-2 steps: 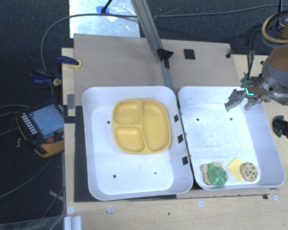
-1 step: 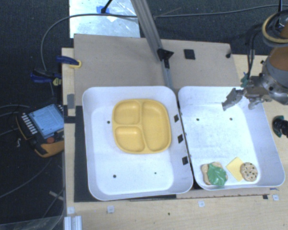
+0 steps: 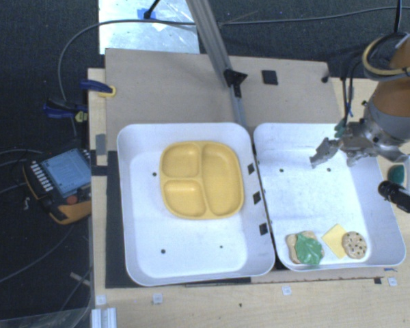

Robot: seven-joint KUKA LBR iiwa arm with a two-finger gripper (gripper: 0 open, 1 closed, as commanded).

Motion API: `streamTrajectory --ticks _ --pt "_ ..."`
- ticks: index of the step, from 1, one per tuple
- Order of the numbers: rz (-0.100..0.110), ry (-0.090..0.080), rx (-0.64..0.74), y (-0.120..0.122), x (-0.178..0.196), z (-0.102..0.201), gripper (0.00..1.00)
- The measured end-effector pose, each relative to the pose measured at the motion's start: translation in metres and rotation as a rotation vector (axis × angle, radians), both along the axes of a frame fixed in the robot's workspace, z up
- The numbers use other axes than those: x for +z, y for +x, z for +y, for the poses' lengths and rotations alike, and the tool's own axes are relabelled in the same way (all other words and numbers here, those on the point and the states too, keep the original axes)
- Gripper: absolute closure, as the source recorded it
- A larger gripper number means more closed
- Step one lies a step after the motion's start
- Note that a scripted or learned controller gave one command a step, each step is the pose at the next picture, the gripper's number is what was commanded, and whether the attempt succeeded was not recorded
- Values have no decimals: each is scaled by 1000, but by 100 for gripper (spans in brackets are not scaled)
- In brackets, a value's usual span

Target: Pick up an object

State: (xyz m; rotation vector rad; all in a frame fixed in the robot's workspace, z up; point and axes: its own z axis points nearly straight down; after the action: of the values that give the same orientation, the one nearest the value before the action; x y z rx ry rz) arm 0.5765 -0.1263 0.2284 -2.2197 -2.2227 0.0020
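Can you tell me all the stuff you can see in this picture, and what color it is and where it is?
left bin: 1, white, left half of the bench
right bin: 1, white, beside the left bin
divided plate: 1, yellow, in the left bin
green toy food: 1, green and tan, near edge of the right bin
cheese slice: 1, yellow, right of the green toy food
cookie: 1, tan with dark spots, right of the cheese slice
handheld device: 1, blue and orange, on the floor left
gripper: 1, grey, over the right bin's far part
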Motion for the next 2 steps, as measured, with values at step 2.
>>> streamTrajectory --ticks 2 --pt "1 1 0 -1 -95 -4 0"
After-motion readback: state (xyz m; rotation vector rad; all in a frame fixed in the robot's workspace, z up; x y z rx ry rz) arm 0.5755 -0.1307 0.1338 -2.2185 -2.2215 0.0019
